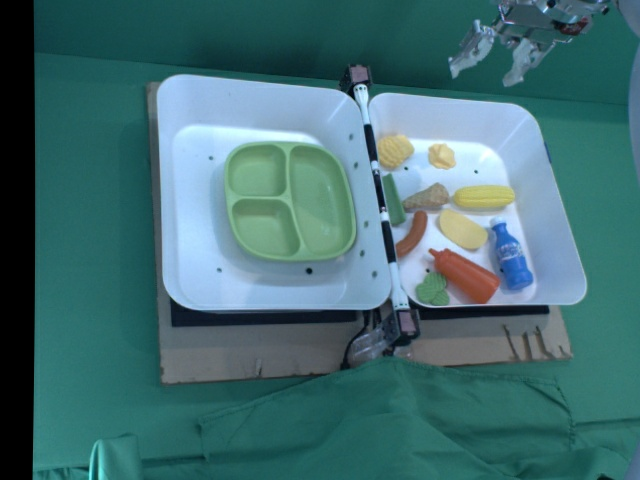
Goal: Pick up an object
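A green cloth covers the worktop (pixel 90 218), and a brown board (pixel 250 353) lies on it under two white bins set side by side. The left bin (pixel 190 118) carries a light green plate (pixel 290 200) with three compartments, lying flat near the bin's middle. The right bin (pixel 545 238) holds the small toy foods, all loose on its floor. A black and white rod (pixel 375 178) runs along the seam between the two bins.

The pincer (pixel 497 56) hangs at the top right, above the far edge of the right bin and well apart from everything in it. Its two fingers stand spread apart with nothing between them.

Inside the right bin, a red ketchup bottle (pixel 465 275) lies tilted near the front, with a blue bottle (pixel 511 255) just beside it on the right. A corn cob (pixel 484 197) lies across the middle right. A sausage (pixel 411 234) lies slanted near the rod, next to a dark green vegetable (pixel 393 200). A yellow slice (pixel 462 230) sits between the sausage and the blue bottle. A brown cone-shaped piece (pixel 427 197) lies near the centre. Two yellow pieces (pixel 395 150) sit at the back. A small green leafy piece (pixel 432 289) touches the ketchup bottle's near end.
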Robot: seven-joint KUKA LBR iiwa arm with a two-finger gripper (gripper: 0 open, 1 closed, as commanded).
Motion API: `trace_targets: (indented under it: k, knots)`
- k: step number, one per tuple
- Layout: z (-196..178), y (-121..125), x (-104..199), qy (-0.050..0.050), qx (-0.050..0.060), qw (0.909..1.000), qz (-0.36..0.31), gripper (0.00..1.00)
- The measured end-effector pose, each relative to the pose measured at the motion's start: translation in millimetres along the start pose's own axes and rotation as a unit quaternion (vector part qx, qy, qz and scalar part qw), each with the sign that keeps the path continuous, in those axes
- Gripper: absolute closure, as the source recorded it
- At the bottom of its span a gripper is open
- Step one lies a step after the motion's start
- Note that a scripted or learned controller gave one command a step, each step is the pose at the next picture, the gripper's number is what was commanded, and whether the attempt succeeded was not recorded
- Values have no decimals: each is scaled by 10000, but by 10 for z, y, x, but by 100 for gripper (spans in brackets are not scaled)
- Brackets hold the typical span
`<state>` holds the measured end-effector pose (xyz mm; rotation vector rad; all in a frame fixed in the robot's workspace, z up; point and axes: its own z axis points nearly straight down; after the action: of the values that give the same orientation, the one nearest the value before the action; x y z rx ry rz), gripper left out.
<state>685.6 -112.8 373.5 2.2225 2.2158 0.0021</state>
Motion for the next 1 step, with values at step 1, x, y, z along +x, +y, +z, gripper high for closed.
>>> trace_targets:
  k: [1]
  knots:
    - [896, -501, -122, 1, 47, 10000, 18, 0]
